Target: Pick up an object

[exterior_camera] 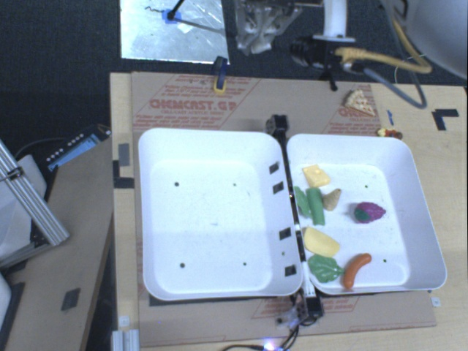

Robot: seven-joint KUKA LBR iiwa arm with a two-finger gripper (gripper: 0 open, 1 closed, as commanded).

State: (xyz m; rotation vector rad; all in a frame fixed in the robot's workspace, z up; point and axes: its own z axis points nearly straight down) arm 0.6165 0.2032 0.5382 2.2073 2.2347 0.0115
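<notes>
Gripper raised above the counter, toys in the right bin

The left bin and right bin sat side by side; the gripper hung beyond them, its fingers too unclear to tell. The right bin held a sausage, green pods, a yellow wedge and a purple piece.

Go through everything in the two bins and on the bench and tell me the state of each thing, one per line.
Left bin: lying flat, nothing in it.
Right bin: flat, holds the toy foods.
Yellow wedge: lying loose.
Green pod: lying beside a tan piece.
Purple piece: lying apart.
Yellow piece: lying flat.
Green leaf: lying beside the sausage.
Pizza slice: on the bench, outside the bins.
Gripper: raised beyond the bins.
</notes>
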